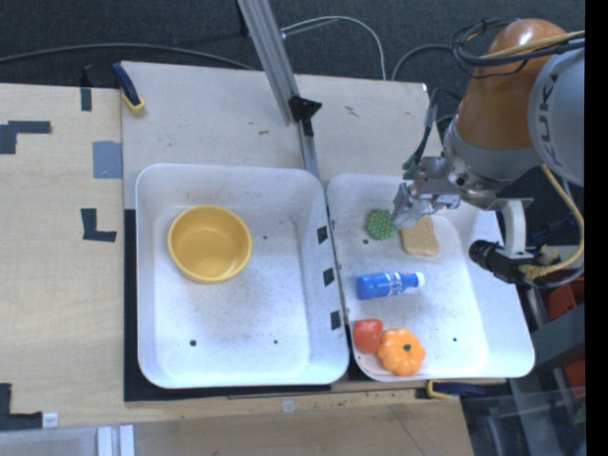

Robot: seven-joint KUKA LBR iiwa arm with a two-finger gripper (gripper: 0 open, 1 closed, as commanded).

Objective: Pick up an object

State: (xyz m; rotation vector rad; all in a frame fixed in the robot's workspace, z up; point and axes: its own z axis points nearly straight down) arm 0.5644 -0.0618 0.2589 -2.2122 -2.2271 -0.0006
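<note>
My gripper [410, 213] hangs low over the upper part of the right bin [494, 335]. It sits between a green bumpy ball [380, 223] on its left and a tan bread-like piece [420, 238] just below and to its right. Whether anything lies between its fingers cannot be made out. Farther toward the front of this bin lie a blue bottle [389, 284] on its side, a small red item [367, 332] and an orange pumpkin-shaped toy [402, 351]. A yellow bowl [210, 243] stands in the left bin [237, 354].
A slanted metal pole [271, 41] rises from behind the bins, ending at a black clamp [304, 108]. Cables run across the dark floor at the back. A black handle-like fitting [494, 257] sticks out at the right bin's right rim.
</note>
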